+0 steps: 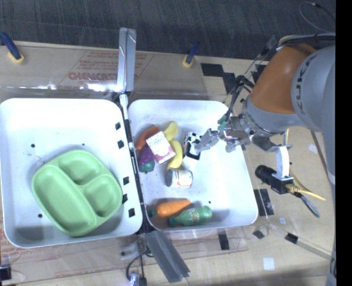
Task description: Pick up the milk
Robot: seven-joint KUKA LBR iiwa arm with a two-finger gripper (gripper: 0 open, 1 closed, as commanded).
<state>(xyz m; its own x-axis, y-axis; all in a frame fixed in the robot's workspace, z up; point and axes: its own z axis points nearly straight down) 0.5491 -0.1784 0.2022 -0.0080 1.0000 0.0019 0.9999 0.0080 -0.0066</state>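
Sitting in the left bin (9,159), a green divided plate (77,190) lies open to view. Centre frame, the right bin (235,195) holds crowded toy food; the black-and-white milk carton (192,145) stands against the gripper (206,142), though whether the claw grips it I cannot tell. From the frame's right, the arm (283,94) slants down, cut off at the edge.

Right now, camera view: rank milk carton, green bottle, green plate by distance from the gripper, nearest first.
1. milk carton: right bin, just left of the gripper.
2. green bottle: right bin's front edge, beside the carrot.
3. green plate: left bin, across the divider.
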